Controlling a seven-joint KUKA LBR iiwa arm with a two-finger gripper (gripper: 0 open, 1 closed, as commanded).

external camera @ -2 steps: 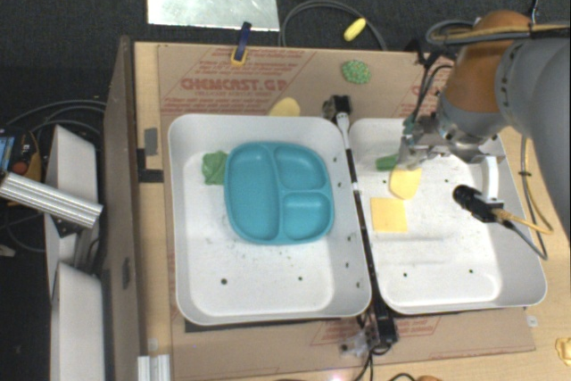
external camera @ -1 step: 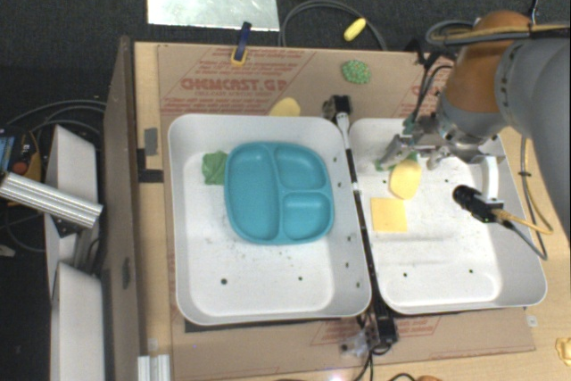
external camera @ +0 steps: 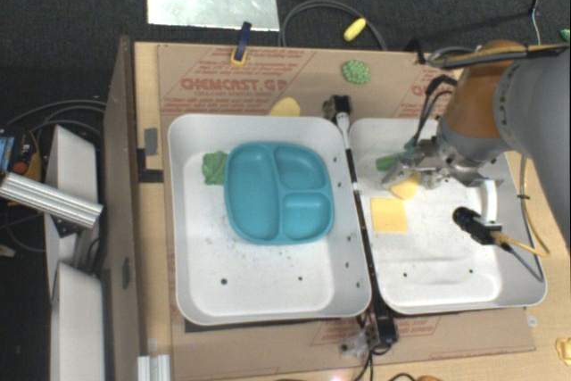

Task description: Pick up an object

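In the right bin (external camera: 446, 281), a flat yellow square (external camera: 389, 215) lies near the left wall. A small rounded yellow piece (external camera: 406, 189) sits just behind it, and a small green piece (external camera: 387, 162) lies a little further back. My gripper (external camera: 412, 171) is low in the back left part of this bin, right over the rounded yellow piece and beside the green one. Whether either piece is between the fingers is hidden by the gripper body.
The left bin (external camera: 196, 281) holds a blue divided plate (external camera: 278, 192) with a green leafy piece (external camera: 214, 167) at its left edge. On the cardboard behind the bins lie a yellow piece (external camera: 285, 108), a green round thing (external camera: 356, 71) and a yellow capsule (external camera: 354, 29).
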